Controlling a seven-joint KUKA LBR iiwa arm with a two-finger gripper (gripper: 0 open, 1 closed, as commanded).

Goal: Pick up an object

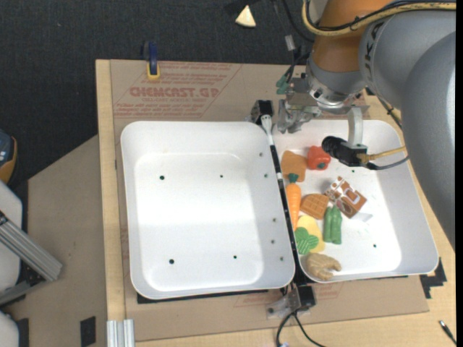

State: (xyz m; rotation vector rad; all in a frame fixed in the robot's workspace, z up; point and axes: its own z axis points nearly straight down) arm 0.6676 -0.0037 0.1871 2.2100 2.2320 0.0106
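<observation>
One end effector (293, 116) is hovering over the far left corner of the right bin (405, 262), its opening impossible to judge and nothing visibly held, so the pick is looking unstarted, with roughly eight toy foods (318, 208) lying along that bin's left side while the left bin (137, 215) is sitting alongside on the desk (108, 92).

You can't see the arm (405, 42) whole: the top and right edges cut it off. Its wrist hides the right bin's (405, 215) far rim. The gripper (293, 116) is too blurred to read, perhaps just above that rim.
</observation>
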